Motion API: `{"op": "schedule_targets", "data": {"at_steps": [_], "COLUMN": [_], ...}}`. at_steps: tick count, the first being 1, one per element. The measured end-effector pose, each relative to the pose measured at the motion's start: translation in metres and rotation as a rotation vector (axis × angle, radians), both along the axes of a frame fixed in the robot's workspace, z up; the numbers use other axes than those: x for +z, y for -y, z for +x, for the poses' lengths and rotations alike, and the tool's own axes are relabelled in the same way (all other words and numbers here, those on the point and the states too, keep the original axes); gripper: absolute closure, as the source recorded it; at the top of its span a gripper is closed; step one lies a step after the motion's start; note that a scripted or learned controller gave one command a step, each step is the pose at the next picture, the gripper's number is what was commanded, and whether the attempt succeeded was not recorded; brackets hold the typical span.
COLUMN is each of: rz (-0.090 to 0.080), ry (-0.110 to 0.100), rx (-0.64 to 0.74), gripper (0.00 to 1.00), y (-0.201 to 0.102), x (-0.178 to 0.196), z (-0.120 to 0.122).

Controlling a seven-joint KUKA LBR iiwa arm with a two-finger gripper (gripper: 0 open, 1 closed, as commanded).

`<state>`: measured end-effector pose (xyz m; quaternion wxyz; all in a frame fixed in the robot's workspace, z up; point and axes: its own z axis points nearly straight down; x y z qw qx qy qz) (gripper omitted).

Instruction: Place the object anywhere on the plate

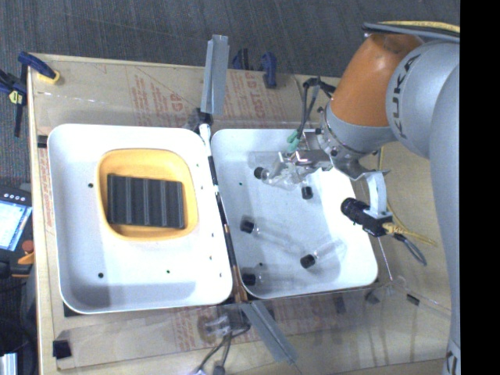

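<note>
The grey arm (406, 92) is reaching into the right bin (359, 268) from three o'clock, its gripper (295, 162) hanging near the bin's twelve o'clock rim; whether it is apart or together cannot be told. Clear, dark-capped tubes (320, 255) are lying scattered across that bin's floor. The yellow plate (144, 161), carrying a dark ridged insert (146, 201), is sitting in the left bin (78, 280), white floor showing around it.

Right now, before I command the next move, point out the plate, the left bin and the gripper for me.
plate (145, 161): camera view, on its yellow rim above the dark ribbed centre.
left bin (129, 287): camera view, on its bare white floor below the plate.
gripper (295, 162): camera view, at its tip over the right bin.
</note>
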<state>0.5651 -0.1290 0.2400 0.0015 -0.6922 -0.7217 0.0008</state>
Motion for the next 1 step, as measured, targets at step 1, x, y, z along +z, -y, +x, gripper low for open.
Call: {"op": "schedule_targets", "data": {"at_steps": [1], "rz": [-0.001], "ry": [0.003], "rx": [0.273], "gripper": [1.0], "y": [-0.0549], "x": [-0.005], "z": [0.0312]}}
